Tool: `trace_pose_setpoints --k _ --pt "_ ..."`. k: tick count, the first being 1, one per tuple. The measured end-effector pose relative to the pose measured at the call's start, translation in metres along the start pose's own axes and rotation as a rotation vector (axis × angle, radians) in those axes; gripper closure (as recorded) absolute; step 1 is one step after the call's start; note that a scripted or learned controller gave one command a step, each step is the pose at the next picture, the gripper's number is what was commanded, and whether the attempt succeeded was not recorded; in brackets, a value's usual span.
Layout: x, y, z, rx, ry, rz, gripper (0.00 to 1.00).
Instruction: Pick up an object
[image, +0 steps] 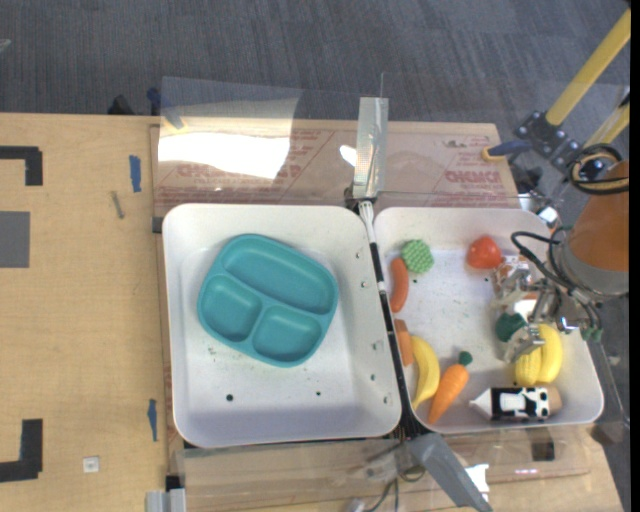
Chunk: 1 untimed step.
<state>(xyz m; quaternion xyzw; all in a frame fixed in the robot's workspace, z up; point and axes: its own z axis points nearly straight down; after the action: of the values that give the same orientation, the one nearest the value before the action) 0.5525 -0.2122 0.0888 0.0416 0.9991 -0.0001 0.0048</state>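
Note:
The right bin (450, 290) holds several toy foods. A red tomato (484, 251) lies at the back, with a green leafy piece (417, 256) and a small orange carrot (399, 284) to its left. A banana (425, 366) and a bigger carrot (450, 388) lie near the front. A black-and-white cow (520, 402) stands at the front right. My gripper (527, 315) hangs low over the bin's right side, right above a dark green piece (510, 325) and a yellow toy (540, 358). Cables and the wrist hide what is between them.
The left bin (190, 390) bears a teal divided plate (267, 298). A clear upright divider (369, 150) stands behind the seam between the bins. The arm's orange band (605, 235) sits over the right bin's right rim. A yellow bar (595, 60) crosses the top right.

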Motion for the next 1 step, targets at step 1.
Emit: trace_pose_setpoints --k 1 --pt "-0.0158 0.0064 0.0002 0.003 -0.003 -0.049 0.00"
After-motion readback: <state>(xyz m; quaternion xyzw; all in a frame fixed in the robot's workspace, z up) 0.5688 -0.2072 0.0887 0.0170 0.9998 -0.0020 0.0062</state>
